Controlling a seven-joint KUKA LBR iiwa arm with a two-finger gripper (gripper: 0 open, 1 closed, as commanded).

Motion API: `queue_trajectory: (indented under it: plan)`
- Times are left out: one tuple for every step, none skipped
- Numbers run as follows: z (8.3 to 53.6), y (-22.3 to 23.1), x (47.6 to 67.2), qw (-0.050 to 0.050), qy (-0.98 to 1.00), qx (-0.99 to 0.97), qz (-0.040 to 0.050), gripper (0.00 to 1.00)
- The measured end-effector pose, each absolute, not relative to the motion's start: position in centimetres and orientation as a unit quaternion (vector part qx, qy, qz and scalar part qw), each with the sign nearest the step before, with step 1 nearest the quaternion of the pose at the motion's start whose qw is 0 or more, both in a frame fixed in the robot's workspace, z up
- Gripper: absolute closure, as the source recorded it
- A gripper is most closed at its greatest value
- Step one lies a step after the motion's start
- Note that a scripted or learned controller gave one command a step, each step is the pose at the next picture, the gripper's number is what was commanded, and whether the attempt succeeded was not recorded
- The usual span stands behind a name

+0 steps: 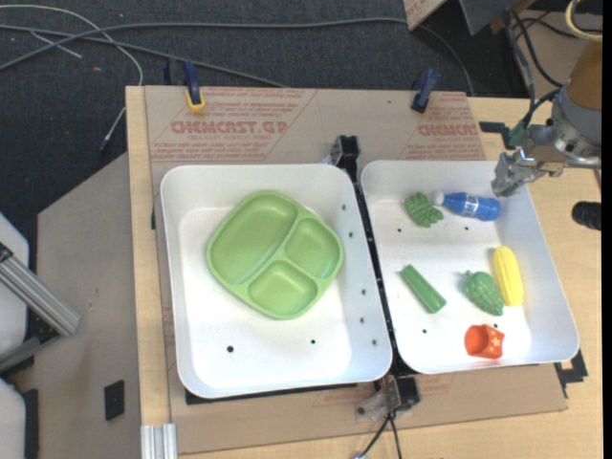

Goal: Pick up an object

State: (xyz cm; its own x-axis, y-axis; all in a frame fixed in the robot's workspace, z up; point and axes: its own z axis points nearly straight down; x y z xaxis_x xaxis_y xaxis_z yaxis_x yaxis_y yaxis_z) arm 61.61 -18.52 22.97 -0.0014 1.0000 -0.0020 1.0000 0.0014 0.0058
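The right bin [535, 256] holds several small items: a blue bottle [471, 206] lying on its side at the back, a green leafy piece [422, 209] left of it, a green stick [422, 288], a knobbly green piece [484, 293], a yellow corn cob [507, 274] and a red piece [484, 341] near the front. My gripper [511, 175] hangs over the bin's back right corner, just above and right of the blue bottle, with nothing seen in it.
The left bin [182, 256] holds a green divided plate [274, 253]. Clamps [194, 94] pin the cardboard base at the back. Cables and boxes lie beyond the bench at the top.
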Motion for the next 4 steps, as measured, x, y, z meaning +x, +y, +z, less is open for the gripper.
queue_trajectory:
  plan:
    - [24.0,-13.3,60.1,-0.002,0.709,0.705,0.0008,1.00]
    - [24.6,-8.9,58.7,-0.002,0.709,0.705,0.0004,1.00]
    - [24.1,-4.1,57.7,-0.002,0.709,0.705,0.0001,1.00]
    - [22.6,0.9,55.6,-0.003,0.709,0.705,-0.0007,1.00]
